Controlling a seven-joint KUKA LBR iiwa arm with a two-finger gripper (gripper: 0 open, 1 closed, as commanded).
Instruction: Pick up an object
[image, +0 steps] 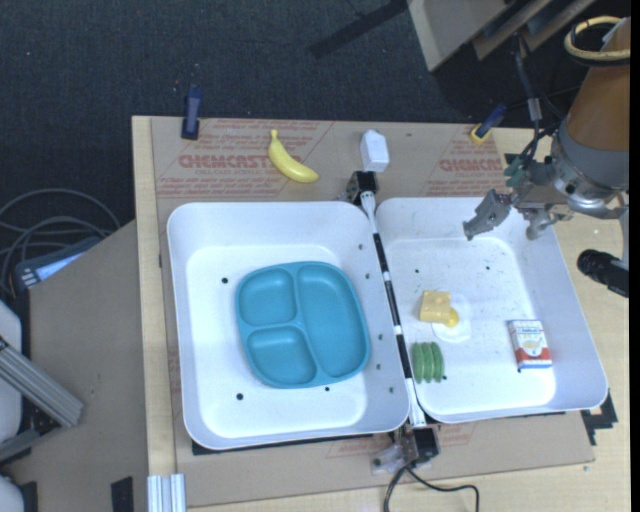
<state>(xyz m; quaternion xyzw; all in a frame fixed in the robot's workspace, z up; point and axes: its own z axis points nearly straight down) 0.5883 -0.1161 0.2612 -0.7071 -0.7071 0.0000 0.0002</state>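
While the gripper (512, 216) hangs open, I think, over the right bin's (560, 395) upper edge, a yellow toy (439, 309), green piece (428, 361) and small carton (529, 344) lie lower down.

Tool (510, 213) open, empty, tilted leftward

A robotics lab: a plywood bench (230, 150) carrying two white bins (200, 240), loose cables (40, 225) on dark carpet (90, 60) at nine o'clock, aluminium framing (40, 385) nearby.
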